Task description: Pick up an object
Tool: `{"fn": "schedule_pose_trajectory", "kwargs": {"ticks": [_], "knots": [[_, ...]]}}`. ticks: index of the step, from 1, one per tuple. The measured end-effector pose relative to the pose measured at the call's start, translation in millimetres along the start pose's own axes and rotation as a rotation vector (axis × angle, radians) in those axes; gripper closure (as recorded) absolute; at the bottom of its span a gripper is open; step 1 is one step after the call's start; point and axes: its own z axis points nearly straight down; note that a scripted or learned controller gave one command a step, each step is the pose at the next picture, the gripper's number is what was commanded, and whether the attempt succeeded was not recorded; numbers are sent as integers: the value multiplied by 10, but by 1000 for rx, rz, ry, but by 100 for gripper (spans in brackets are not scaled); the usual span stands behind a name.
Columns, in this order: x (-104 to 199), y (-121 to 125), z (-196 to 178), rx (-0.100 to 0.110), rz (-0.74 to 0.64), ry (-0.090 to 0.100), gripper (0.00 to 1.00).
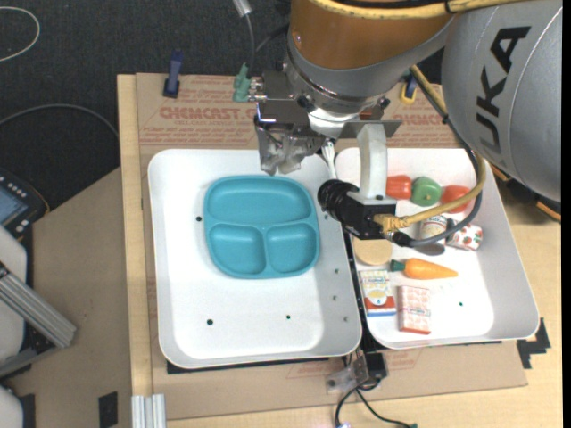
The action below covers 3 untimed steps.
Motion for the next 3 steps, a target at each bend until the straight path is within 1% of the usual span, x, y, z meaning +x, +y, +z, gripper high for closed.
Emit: {"fn": "schedule_pose_trajectory", "kwargs": {"ticks": [1, 2, 3], "knots": [[169, -355, 242, -2, -1, 2, 100], [-184, -331, 685, -2, 7, 1, 100], [166, 274, -187, -22, 0, 8, 100]]}}
